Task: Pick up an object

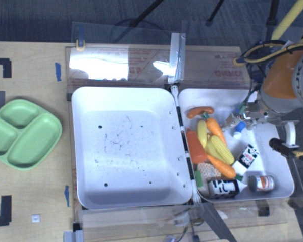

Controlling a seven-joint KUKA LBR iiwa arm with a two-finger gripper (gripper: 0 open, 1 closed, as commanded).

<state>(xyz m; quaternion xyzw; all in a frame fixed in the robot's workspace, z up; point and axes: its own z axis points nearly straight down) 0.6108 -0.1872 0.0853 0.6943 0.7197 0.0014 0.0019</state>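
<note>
The right bin (pixel 280 158) holds a heap of toy food. There is a red sausage (pixel 199 112), an orange carrot (pixel 215 130), a yellow corn cob (pixel 220 148), a red-orange block (pixel 194 146), a second carrot (pixel 222 168) and a waffle-like piece (pixel 207 171). A black-and-white pack (pixel 224 186), a small can (pixel 262 183) and a black-and-white carton (pixel 248 156) lie toward the front. My gripper (pixel 241 118) hangs low over the bin's back right part, just above a small blue-and-white item (pixel 237 130). The arm's orange band (pixel 283 79) is above it.
The left bin (pixel 126 145) lies beside the right one, and they meet along a shared rim (pixel 182 135). A green divided plate (pixel 23 133) rests on the bench at far left. A clear panel (pixel 121 59) stands behind the bins. Cables (pixel 255 52) loop near the arm.
</note>
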